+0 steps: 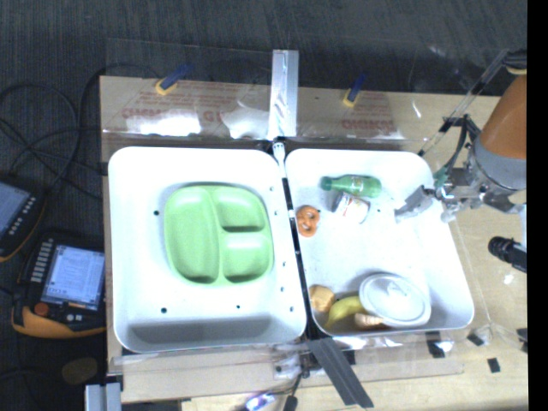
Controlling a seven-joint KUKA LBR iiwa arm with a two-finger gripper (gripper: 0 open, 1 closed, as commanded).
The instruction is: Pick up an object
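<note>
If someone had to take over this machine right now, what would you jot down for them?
Gripper: over the right bin's upper right edge, holding nothing that I can see.
Right bin: green bottle at the top, small orange object by the left wall, white lidded container and banana at the bottom.
Left bin: green divided tray.
Done: nothing picked yet.
Left: choose an object, grasp it, lift it.

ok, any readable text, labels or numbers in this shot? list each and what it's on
Nothing can be read for certain.
Red print on the clear sheet behind the bins: too blurred to read.
Label on the green bottle: too small to read.
Screen of the handheld pendant left of the bench: lines of text, too small to read.
White lidded bowl, green divided plate: no markings visible.
</note>
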